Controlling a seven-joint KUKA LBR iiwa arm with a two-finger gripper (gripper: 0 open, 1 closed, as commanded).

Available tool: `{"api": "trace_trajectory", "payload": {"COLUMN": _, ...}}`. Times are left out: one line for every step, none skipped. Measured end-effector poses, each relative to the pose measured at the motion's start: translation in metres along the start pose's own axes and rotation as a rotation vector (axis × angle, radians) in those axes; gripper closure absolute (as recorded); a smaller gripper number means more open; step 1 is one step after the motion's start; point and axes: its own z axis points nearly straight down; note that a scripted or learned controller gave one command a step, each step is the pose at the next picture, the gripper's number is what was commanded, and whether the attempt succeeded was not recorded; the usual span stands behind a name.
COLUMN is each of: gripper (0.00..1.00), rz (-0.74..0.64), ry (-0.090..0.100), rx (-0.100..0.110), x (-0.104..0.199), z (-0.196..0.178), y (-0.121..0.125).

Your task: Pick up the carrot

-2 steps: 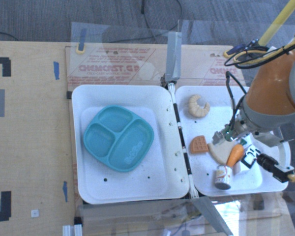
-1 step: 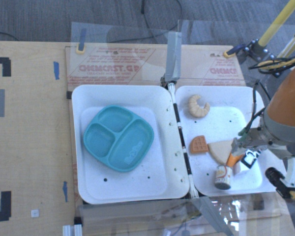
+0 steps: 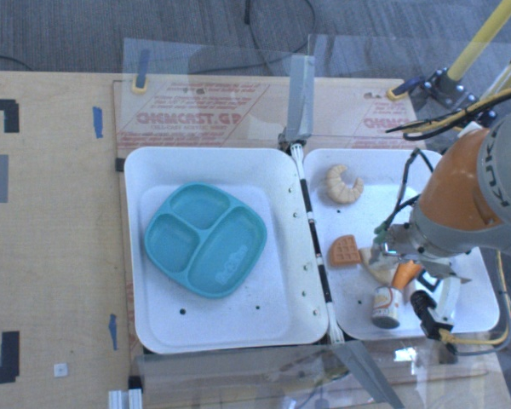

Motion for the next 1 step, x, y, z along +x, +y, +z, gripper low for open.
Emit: {"api": "trace_trajectory", "payload": {"gripper": 1.0, "rz": 0.411, "ry": -0.002, "rx": 0.029, "x": 0.0206, "z": -0.0836, "y": -0.0275}}
